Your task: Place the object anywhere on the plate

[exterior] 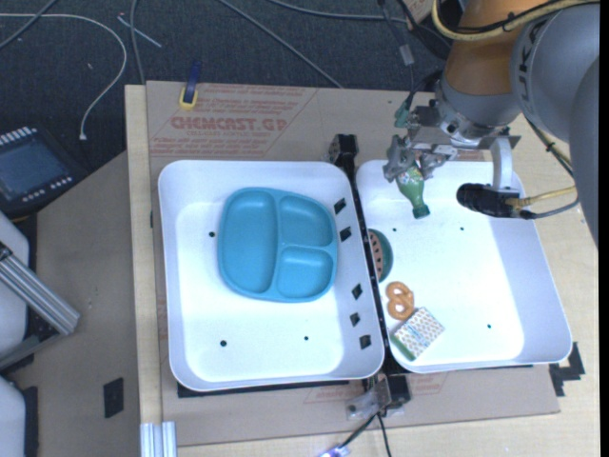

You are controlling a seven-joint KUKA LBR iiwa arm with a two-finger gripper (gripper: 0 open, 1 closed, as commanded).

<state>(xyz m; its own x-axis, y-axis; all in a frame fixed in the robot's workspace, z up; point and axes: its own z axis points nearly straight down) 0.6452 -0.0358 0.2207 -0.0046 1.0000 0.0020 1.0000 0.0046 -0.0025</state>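
Claw [416,171] upper right gripped a green bottle [416,195] hanging down; blue plate [278,244] sat lower left, in the other bin.

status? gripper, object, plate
Gripper shut on green object, lifted over right bin. Blue plate in left bin, bare. Bin divider between them.

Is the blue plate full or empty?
Empty. The blue plate in the left bin shows bare blue in all its sections.
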